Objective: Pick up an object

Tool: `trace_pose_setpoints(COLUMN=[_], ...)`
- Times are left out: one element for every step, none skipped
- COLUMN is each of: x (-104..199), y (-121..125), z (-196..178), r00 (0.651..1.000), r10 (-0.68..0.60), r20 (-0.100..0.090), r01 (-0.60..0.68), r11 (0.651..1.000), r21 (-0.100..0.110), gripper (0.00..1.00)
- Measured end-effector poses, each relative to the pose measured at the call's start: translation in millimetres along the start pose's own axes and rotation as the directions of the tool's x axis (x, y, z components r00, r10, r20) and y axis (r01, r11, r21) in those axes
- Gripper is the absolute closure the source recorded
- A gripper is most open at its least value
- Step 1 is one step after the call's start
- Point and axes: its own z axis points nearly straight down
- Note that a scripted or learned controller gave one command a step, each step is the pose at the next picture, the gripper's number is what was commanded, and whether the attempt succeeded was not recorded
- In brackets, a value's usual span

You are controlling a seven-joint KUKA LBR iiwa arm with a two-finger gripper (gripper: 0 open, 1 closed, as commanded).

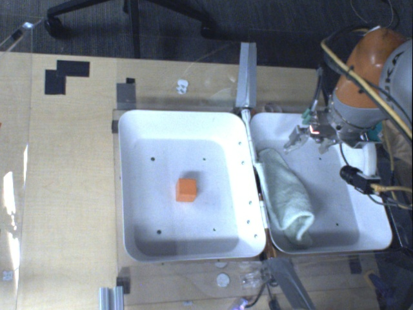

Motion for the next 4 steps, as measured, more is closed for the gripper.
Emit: trace_pose_setpoints(x=[-12.8,25.9,4.8,5.5], y=[4.6,38.6,69.7,72.7], z=[88.5,-2.1,97.0,82.6], r00=[1.000,1.000,0.996,0.996], r10=[-0.013,-0.010,-0.089,-0.094], r20=[0.001,0.001,0.002,0.005], r01=[0.013,0.010,0.089,0.094], r11=[1.000,1.000,0.996,0.995], r21=[-0.005,-0.006,-0.007,-0.016], gripper=[0.00,0.00,0.00,1.00])
